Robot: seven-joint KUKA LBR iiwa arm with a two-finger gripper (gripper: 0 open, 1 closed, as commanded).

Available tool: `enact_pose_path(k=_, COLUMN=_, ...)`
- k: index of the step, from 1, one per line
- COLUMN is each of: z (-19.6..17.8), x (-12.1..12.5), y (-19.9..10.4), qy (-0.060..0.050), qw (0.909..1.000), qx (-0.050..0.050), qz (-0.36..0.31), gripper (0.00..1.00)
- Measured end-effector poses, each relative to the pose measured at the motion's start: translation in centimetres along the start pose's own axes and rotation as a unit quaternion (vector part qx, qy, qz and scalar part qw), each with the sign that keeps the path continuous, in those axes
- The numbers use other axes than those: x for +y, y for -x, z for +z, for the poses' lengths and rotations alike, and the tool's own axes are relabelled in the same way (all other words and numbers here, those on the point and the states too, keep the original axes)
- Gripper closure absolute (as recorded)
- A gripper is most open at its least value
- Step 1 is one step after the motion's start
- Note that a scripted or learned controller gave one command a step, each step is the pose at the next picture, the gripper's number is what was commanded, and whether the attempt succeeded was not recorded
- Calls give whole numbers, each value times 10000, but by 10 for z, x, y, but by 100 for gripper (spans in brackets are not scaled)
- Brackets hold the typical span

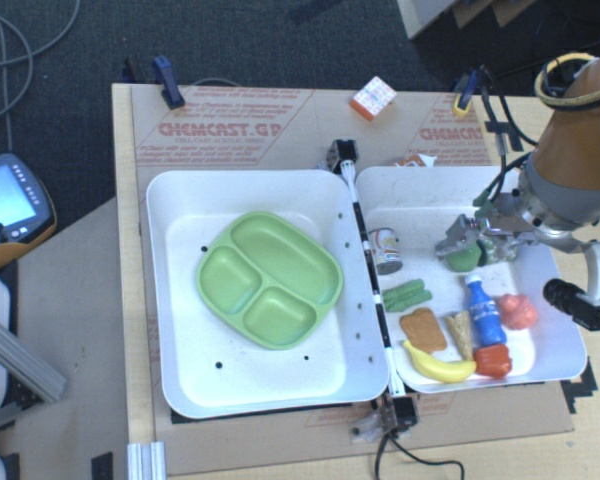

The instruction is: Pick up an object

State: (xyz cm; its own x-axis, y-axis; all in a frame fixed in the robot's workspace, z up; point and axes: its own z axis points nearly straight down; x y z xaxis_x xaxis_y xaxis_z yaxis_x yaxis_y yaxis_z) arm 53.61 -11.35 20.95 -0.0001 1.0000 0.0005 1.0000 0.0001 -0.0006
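Observation:
My gripper (472, 242) hangs low over the right bin (430, 193), near its middle back. A small green object (465, 260) lies directly under it, partly covered by the gripper's metal parts; I cannot see whether it is held. In front of it lie a blue bottle (485, 314), a pink-red fruit (519, 311), a red object (493, 362), a banana (440, 366), a brown biscuit (423, 328) and a tan cracker (461, 332). A green pea pod (405, 295) and a small metal can (385, 251) rest near the bin's left wall.
The left bin (180, 208) holds a green divided plate (270, 279). A coloured cube (373, 97) sits on the cardboard behind the bins. Blue clamps (166, 80) (465, 90) grip the bench's back edge. A black part (578, 304) juts in at the right bin's right rim.

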Motion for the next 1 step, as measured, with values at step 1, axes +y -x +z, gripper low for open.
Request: enact_pose_path(k=1, z=132, x=13, y=58, qy=-31, qw=10000, qx=-4, qz=23, gripper=0)
